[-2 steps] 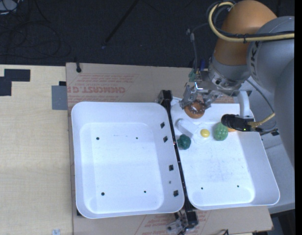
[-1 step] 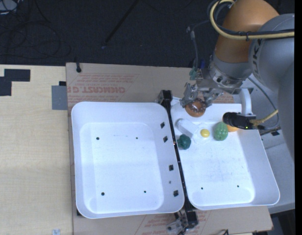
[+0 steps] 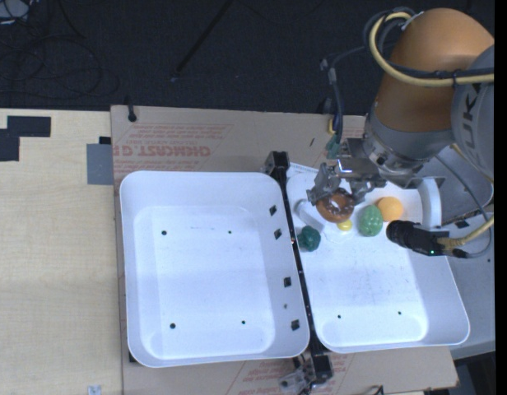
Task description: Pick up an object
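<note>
On the cardboard sheet (image 3: 196, 142) behind the bins, mirrored red lettering is unreadable. In the right bin (image 3: 385, 303), toward twelve o'clock, the fingers (image 3: 336, 189) hang directly over a brown ring-shaped object (image 3: 336, 208); I cannot tell their spread. At its three o'clock: a green lump (image 3: 369, 221), an orange ball (image 3: 390, 208).

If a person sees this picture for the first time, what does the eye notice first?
First the big grey and orange arm at upper right, its gripper low over a brown round object. Then the bright cluster beside it in the right bin: an orange ball and two green objects.
</note>
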